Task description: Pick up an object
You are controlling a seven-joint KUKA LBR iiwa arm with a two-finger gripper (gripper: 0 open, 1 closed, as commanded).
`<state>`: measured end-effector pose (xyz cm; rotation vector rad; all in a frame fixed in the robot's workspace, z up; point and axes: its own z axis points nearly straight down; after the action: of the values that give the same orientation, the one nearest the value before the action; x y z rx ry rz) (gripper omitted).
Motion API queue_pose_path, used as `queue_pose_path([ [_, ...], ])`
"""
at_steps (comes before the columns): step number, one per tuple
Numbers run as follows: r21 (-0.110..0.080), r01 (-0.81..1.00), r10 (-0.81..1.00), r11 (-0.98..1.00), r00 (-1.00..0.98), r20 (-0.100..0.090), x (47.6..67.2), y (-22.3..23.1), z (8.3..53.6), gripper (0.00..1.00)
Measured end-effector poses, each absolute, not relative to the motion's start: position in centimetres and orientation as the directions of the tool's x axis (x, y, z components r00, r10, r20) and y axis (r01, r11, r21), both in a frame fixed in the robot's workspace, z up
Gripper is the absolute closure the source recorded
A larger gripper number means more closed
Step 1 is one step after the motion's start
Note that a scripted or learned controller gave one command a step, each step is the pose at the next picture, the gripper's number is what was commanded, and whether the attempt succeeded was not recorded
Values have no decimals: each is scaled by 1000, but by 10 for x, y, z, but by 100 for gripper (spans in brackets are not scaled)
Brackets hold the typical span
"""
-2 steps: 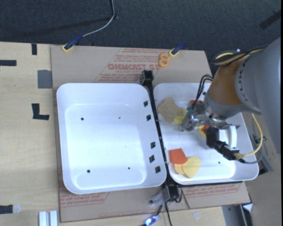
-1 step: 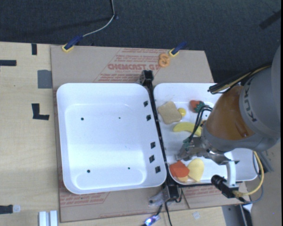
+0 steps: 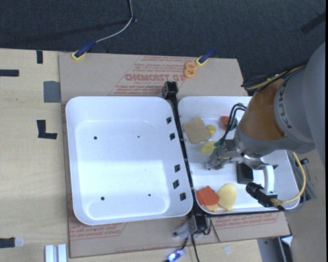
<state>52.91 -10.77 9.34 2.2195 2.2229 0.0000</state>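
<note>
The left bin [image 3: 120, 157] lies beside the right bin [image 3: 208, 103], where a tan piece [image 3: 195, 130], yellow bits [image 3: 208, 146] and a red block [image 3: 208, 196] lie. My claw [image 3: 214, 161] hangs low among them, reaching from the right. My wrist covers the grip, so I cannot tell its state.

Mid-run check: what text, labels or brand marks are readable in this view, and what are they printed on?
"CHEMCAST" is a likely reading of the red print on the cardboard sheet behind the bins; the letters are blurred and a trailing part is unreadable.
Fainter red print along the cardboard's front edge below the left bin: too blurred to read.
No text is legible on the arm or the objects.
</note>
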Motion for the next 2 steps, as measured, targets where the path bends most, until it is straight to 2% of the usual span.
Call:
queue_pose_path([
  [1,0,1000,1000,3,-3,0,600,-110,84,100],
  [2,-3,1000,1000,2,-2,2,615,-123,84,100],
])
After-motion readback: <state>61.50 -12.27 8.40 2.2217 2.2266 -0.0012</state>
